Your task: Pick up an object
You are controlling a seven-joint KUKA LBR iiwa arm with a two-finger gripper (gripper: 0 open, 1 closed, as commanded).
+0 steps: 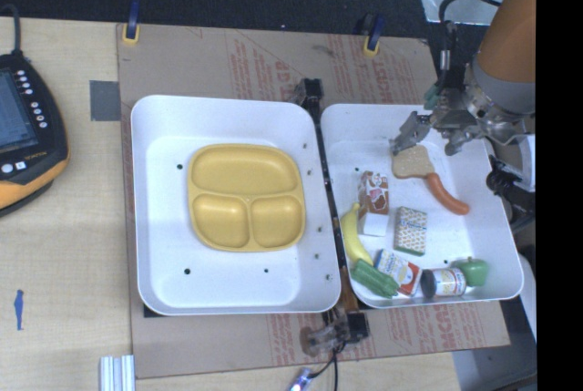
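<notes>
Grey two-finger tool with fingers spread, grasping nothing, poised just above tan bread-slice toy in the right shallow white bin, orange carrot-shaped toy beside it, yellow divided plastic tray in the left white bin

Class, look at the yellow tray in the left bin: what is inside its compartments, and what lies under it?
The yellow tray has three compartments, all bare. It rests on the floor of the left bin; whatever lies beneath the tray is covered.

Faint red print runs along the cardboard sheet beneath the bins, too blurred to read.
</notes>
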